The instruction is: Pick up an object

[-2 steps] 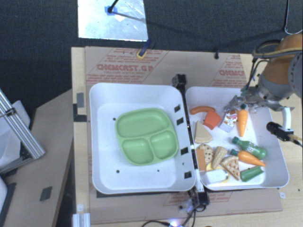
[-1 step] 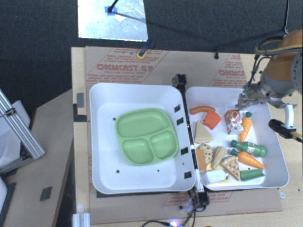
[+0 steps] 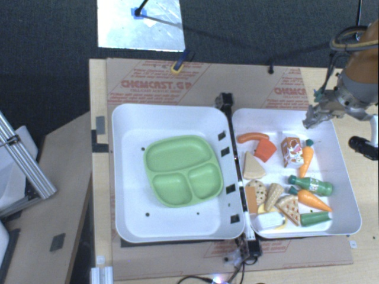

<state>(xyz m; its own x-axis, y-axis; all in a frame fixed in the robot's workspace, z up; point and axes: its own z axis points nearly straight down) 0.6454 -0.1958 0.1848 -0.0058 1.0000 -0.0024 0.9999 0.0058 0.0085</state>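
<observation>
Up right, gripper [image 3: 312, 118] over right bin [image 3: 342, 158] far rim, claw state unclear, toy food [image 3: 284, 185] below, green tray [image 3: 180, 170] in left bin [image 3: 127, 135].

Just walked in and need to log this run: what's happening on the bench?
A grey arm reaches in from the right, its gripper above the far edge of the right bin, holding nothing visible. That bin holds toy food, including carrots and a green bottle. The left bin holds a green divided tray.
</observation>
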